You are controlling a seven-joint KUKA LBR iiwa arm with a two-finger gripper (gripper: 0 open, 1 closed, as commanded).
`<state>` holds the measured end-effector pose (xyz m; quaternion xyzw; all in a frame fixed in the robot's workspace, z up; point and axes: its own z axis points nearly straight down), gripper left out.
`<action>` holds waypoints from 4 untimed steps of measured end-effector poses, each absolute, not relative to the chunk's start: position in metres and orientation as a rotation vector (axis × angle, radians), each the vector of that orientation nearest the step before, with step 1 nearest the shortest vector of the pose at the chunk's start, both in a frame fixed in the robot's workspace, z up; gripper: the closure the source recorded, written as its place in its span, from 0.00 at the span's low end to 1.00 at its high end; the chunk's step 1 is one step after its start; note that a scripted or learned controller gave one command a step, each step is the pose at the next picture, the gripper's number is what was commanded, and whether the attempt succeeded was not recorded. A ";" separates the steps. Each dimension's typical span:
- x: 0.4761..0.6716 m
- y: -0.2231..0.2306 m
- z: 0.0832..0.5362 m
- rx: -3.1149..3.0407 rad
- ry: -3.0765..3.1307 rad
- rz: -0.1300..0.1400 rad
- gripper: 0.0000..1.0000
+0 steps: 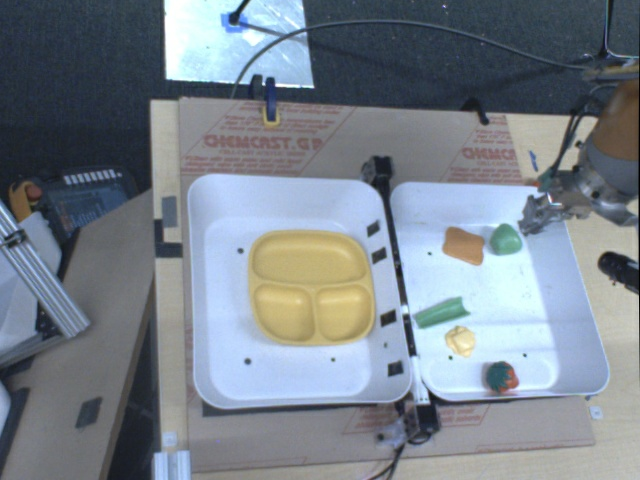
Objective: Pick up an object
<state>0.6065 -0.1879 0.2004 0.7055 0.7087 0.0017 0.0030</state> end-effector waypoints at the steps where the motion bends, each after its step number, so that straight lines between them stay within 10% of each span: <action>1: 0.608 -0.187 0.244 2.211 2.223 0.005 1.00; 4: 0.593 -0.087 0.282 2.212 2.233 0.001 1.00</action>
